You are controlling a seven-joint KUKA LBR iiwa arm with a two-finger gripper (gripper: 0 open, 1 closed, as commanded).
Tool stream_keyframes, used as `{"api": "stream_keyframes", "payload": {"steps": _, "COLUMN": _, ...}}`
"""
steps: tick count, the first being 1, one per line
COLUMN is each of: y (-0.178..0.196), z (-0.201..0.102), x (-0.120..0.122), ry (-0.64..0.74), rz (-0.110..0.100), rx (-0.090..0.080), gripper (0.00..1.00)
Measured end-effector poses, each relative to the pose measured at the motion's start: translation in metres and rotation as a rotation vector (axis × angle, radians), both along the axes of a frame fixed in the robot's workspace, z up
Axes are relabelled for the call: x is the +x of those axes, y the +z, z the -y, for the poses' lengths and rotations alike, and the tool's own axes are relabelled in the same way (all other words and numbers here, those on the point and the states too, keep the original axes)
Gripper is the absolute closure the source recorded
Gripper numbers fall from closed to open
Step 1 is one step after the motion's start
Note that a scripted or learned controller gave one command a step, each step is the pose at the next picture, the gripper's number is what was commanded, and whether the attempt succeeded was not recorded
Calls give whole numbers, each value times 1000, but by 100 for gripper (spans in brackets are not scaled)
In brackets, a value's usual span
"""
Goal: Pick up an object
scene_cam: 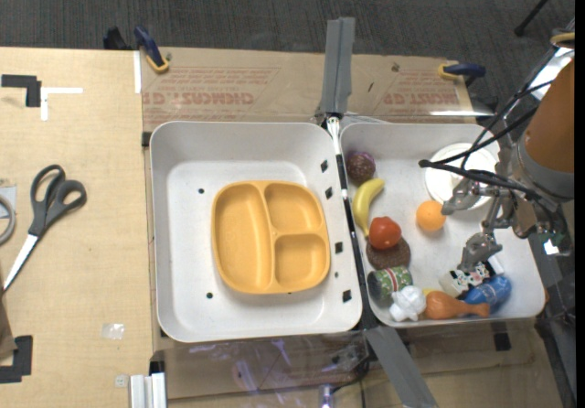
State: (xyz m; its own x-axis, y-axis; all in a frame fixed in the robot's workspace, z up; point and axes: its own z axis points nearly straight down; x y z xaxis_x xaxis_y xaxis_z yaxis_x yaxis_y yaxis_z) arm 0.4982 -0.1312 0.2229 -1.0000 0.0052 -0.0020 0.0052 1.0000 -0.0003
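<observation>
camera view: the gripper (482, 246) hangs low over the right bin (411, 137), near that bin's front right corner, with the grey arm (548, 136) and its orange band reaching in from the right edge. whether the gripper is spread or pressed together cannot be told. just below it lie a black-and-white toy (469, 280), a blue object (494, 290) and an orange drumstick-shaped toy (442, 306). an orange ball (430, 216) sits just beside the gripper toward the bin's middle, and a white plate (450, 179) lies behind it. along the bin's left wall lie a dark purple fruit (360, 165), a banana (366, 201), a red tomato (385, 232), a brown object (390, 255), a green can (391, 281) and a white toy (407, 304). the left bin (183, 241) holds a yellow divided plate (271, 236) at its centre. scissors (41, 214) lie on the bench (73, 141) near its left edge.
</observation>
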Motion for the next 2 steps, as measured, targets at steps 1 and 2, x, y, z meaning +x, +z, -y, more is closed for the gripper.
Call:
{"api": "stream_keyframes", "payload": {"steps": 1, "y": -130, "z": -28, "x": 46, "ry": 47, "rz": 2, "rx": 0, "gripper": 0}}
{"api": "stream_keyframes", "payload": {"steps": 2, "y": -120, "z": -27, "x": 48, "ry": 49, "rz": 7, "rx": -2, "gripper": 100}}
